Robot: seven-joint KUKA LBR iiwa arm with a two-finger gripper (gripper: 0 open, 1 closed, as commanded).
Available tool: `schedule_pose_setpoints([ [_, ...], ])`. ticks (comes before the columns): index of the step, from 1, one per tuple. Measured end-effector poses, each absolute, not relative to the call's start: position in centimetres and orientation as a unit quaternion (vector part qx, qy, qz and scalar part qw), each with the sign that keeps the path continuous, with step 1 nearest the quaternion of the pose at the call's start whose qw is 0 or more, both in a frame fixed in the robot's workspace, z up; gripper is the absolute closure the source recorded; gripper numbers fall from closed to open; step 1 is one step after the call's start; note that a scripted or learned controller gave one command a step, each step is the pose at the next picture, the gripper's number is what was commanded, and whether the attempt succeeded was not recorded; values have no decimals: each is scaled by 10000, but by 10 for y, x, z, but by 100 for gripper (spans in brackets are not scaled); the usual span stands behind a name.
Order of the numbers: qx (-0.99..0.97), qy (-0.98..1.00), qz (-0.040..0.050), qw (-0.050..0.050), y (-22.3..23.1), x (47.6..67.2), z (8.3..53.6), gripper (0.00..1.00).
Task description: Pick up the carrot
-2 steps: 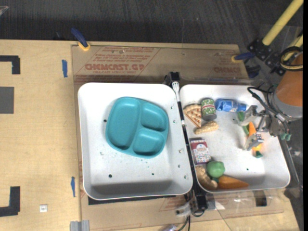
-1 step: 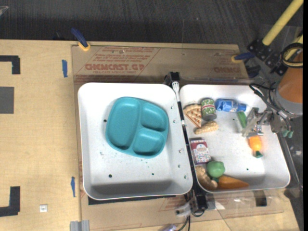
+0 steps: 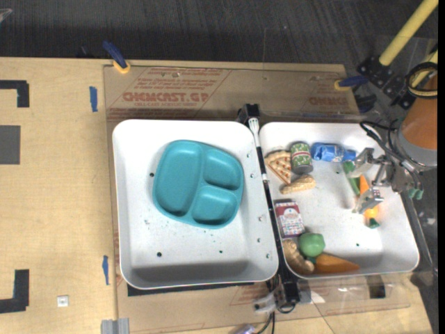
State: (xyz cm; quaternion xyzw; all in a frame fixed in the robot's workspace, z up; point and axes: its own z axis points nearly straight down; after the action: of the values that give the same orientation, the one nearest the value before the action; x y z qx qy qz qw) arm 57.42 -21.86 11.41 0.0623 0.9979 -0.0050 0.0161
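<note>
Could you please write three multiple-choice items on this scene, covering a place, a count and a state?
1. Where does the orange tapered carrot lie?
A. on the teal tray
B. at the right-hand white bin's near edge
C. outside both bins

2. How many compartments has the teal plastic divided tray?
A. three
B. five
C. one

3. What state is the carrot in?
A. lifted clear
B. lying flat in the bin
C. standing upright

Answers: 1 B, it rests beside the round green fruit; 2 A, ridges split it into three; 3 B, it lies apart from the two-finger gripper.

Even overhead light, soft shadows along the white bins [image 3: 132, 256], mild glare on them, edges slightly blurred.
</note>
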Motion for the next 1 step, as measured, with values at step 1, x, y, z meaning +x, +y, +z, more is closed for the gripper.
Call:
schedule_pose_setpoints([
  [1,440,9990,-13,54,-224,567,89,0],
])
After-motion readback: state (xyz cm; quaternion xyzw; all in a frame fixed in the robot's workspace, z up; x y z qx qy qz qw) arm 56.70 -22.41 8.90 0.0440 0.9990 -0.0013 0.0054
